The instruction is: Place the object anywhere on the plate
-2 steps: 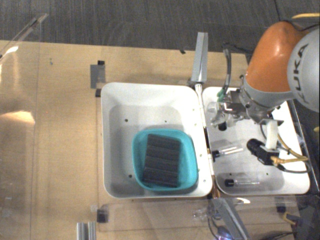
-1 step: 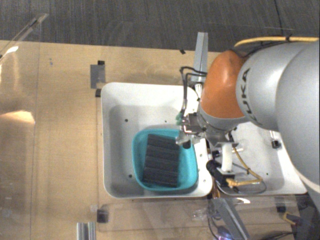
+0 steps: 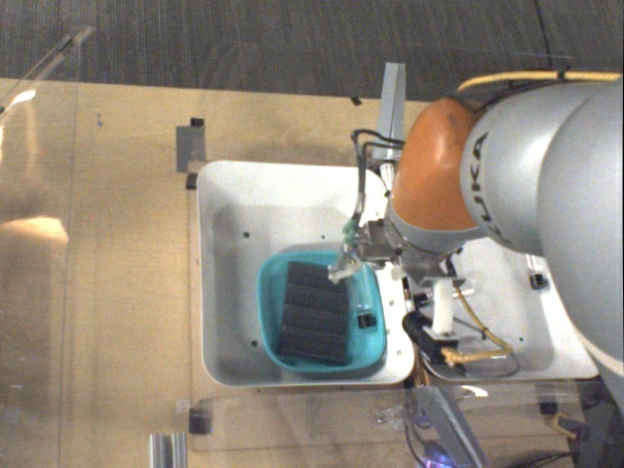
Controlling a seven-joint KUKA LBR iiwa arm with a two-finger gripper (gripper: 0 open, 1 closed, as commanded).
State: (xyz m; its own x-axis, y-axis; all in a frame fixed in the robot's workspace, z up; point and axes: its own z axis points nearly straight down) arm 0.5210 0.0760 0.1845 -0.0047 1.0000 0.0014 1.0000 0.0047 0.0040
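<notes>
A teal plate point(image 3: 269, 305) lies in the front right part of the left white bin point(image 3: 226, 252). A dark grey ridged block point(image 3: 314, 316) rests flat on the plate and covers most of its middle. My gripper point(image 3: 350, 259) hangs over the plate's back right rim, just beyond the block's far right corner. The wrist hides its tips. A small black piece point(image 3: 366, 320) sits at the plate's right edge.
The grey arm with its orange band point(image 3: 444, 178) covers much of the right bin point(image 3: 507, 295). Cables point(image 3: 458, 344) loop over the wall between the bins. A grey bracket point(image 3: 189, 146) stands on the wooden bench behind the left bin.
</notes>
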